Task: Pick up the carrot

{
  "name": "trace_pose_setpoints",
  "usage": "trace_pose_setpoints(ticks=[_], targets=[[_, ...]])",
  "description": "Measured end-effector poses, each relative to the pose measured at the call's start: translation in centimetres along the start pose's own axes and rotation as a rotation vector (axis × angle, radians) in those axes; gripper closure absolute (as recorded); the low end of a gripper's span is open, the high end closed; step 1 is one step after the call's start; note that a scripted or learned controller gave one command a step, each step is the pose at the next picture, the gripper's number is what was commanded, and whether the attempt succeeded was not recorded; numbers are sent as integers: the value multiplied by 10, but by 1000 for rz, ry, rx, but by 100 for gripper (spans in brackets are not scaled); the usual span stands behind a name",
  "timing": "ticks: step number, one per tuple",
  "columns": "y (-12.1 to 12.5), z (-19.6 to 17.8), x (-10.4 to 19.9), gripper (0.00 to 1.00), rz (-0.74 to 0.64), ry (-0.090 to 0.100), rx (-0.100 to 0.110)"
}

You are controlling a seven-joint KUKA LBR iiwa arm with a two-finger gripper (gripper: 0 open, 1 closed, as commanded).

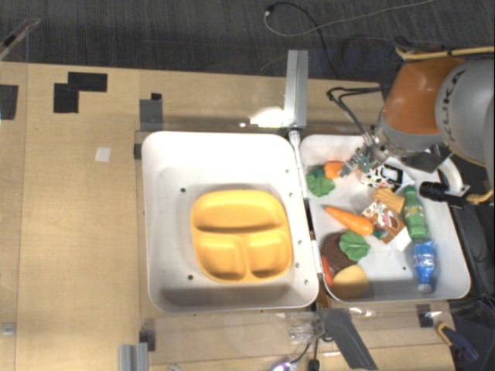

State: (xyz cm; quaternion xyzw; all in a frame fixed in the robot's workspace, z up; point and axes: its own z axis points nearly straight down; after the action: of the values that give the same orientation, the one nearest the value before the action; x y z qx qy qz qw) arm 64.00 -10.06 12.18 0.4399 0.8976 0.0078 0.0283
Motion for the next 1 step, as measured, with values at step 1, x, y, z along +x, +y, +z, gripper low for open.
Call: trace_pose_setpoints(ticks=[1], targets=[[0,0,0,0,0,0,0]])
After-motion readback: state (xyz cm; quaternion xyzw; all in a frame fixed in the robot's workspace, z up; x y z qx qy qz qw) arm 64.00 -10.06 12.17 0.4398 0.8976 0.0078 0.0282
